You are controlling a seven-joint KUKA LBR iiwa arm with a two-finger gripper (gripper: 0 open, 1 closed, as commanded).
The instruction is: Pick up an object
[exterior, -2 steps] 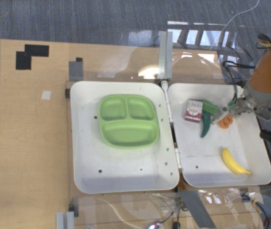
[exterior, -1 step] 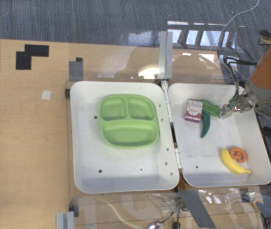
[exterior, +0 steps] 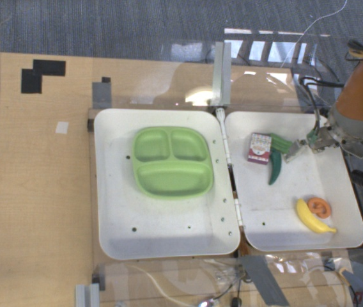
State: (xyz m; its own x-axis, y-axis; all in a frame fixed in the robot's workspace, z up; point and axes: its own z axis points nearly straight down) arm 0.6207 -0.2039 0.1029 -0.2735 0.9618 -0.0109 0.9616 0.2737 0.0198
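Wooden bench (exterior: pixel 34 190) w/ two shallow white bins side by side, grey carpet beyond its far edge. One cam, looking down at a slant.

Left bin (exterior: pixel 114 229): 1 light-green plastic divided tray (exterior: pixel 172 162), three compartments, sitting about mid-bin, nothing in it that I can see.

Right bin (exterior: pixel 264 235): 4 items. 1 small pink-and-white card box (exterior: pixel 259 148) near the far-left part; 1 dark-green pepper-like piece (exterior: pixel 276 163) just beside the box, touching or nearly; 1 yellow plastic banana (exterior: pixel 312 219) near the front-right corner; 1 small orange ring-shaped piece (exterior: pixel 320 206) right against the banana's upper end.

My claw (exterior: pixel 294 151) comes in over the right bin's right edge, tips low & pointing left, jaws look close together w/ nothing between them; can't be sure, small in frame.

Key relation: green piece lies just left & slightly frontward of my tips, nearest target. Its long axis runs roughly far-to-near, bent at the top toward me. Judgement: short move left/down, jaws must open & close across that axis. Box crowding it on the left = risk of nudging both.
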